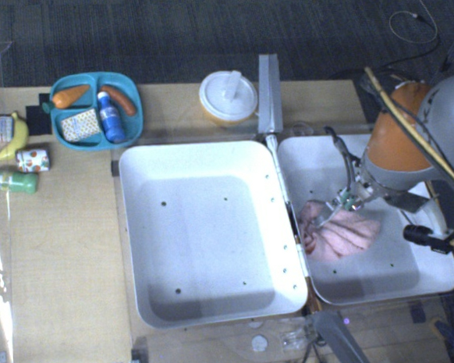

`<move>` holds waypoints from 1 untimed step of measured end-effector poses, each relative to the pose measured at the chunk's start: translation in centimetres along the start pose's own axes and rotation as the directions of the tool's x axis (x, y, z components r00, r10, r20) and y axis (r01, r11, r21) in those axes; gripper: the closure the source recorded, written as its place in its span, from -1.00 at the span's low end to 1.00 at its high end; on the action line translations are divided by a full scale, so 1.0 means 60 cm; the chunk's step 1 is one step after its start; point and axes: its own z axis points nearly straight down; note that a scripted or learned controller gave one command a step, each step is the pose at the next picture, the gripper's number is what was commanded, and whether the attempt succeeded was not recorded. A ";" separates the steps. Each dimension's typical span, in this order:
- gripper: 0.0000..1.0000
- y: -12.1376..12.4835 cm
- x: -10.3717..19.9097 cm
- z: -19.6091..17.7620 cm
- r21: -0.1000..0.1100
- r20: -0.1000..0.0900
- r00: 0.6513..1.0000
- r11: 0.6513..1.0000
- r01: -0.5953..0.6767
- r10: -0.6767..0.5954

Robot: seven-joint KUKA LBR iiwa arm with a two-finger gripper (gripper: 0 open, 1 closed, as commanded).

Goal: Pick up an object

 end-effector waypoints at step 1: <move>-1.00 -0.005 -0.089 0.002 0.001 0.002 0.913 0.913 -0.409 0.409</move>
